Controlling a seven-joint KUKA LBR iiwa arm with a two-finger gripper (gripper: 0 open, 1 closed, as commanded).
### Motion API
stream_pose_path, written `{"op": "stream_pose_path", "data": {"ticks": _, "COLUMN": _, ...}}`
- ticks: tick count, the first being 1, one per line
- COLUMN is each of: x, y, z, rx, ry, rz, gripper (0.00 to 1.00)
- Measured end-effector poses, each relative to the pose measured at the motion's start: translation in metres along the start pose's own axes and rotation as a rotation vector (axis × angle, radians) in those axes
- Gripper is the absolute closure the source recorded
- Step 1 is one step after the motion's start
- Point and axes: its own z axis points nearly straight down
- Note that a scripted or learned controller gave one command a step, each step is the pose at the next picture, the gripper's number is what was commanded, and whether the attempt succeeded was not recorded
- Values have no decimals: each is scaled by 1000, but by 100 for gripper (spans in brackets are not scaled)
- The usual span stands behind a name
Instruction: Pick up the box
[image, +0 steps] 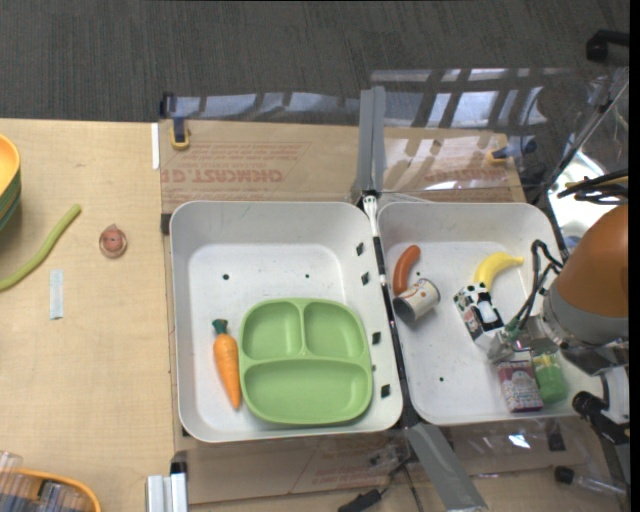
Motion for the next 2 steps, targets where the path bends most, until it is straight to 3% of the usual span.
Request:
{"op": "stream_pose_path", "data": {"ticks": 1, "x": 41, "y": 5, "z": -34, "rx": -1, "ry": -1, "rz": -205, "gripper": 0}}
{"op": "stream_pose_path", "data": {"ticks": 2, "x": 28, "y": 17, "z": -39, "rx": 0, "ry": -1, "rz": -36, "gripper": 0}}
